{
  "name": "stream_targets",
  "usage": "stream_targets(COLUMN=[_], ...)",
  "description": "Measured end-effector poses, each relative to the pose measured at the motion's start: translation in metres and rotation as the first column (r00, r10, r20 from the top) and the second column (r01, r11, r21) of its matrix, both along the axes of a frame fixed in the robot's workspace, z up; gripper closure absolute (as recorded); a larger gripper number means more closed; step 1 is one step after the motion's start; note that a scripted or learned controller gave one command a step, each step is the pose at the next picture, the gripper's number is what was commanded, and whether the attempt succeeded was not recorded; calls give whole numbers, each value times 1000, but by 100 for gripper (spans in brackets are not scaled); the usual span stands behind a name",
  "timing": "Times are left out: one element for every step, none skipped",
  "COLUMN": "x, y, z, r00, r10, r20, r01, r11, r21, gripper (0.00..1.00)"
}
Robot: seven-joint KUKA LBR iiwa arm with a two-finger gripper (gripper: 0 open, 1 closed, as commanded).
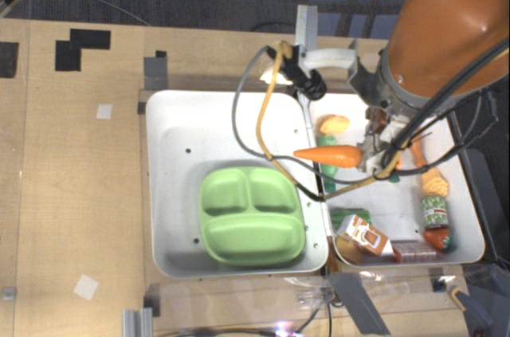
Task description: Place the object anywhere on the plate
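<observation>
A green divided plate (252,216) lies in the left bin (179,168), toward its front right. An orange carrot (328,156) hangs level over the wall between the two bins, its tip pointing left. My gripper (370,158) is shut on the carrot's thick right end, under the arm's orange band (450,17). The carrot is above and to the right of the plate, apart from it. The arm's bulk hides most of the fingers.
The right bin (470,248) holds a yellow fruit (333,123), a green item (327,141), a corn-like piece (434,184), a small bottle (436,220), a carton (368,237) and a green packet (351,214). Cables (263,116) loop over the left bin's back right.
</observation>
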State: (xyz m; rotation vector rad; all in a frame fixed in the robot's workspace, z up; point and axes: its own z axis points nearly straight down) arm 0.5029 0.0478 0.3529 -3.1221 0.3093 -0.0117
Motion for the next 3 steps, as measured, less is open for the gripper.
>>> stream_targets(x=[-10,42,8], y=[-43,16,-63], z=[135,18,-97], r00=[997,1000,1000], r10=[-80,-12,-6], r20=[3,-15,-13], r01=[80,12,6], r11=[997,1000,1000], r21=[-2,3,0], gripper=[100,100,100])
